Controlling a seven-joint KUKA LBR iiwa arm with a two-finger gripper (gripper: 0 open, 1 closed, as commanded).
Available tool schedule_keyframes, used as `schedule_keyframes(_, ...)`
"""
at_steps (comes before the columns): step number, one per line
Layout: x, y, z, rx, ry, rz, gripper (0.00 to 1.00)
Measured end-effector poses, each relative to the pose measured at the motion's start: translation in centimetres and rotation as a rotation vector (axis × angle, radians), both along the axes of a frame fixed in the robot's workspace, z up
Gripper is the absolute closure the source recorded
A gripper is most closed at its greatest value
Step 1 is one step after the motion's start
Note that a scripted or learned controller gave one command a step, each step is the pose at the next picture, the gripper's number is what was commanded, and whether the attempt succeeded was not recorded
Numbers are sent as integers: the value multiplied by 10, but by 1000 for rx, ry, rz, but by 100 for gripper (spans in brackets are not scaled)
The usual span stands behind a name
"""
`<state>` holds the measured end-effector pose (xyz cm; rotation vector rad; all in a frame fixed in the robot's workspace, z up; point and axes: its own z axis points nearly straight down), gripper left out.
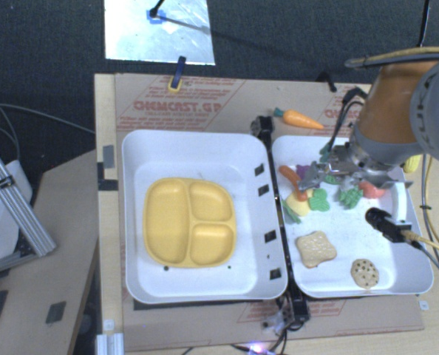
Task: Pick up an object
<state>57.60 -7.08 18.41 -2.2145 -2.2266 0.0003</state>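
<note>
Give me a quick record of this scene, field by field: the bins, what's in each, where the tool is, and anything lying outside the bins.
left bin: holds a yellow divided plate
right bin: holds toy food
toy food near front: cracker, chocolate chip cookie
toy food near middle: small cluster of green, purple, red and yellow pieces
tool: over the cluster in the right bin; grip state unclear
outside bins: toy carrot on the board behind the right bin
</note>
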Motion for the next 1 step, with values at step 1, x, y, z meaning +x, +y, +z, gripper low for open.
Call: schedule_keyframes(1, -89, -33, -67, 0, 11, -11, 0)
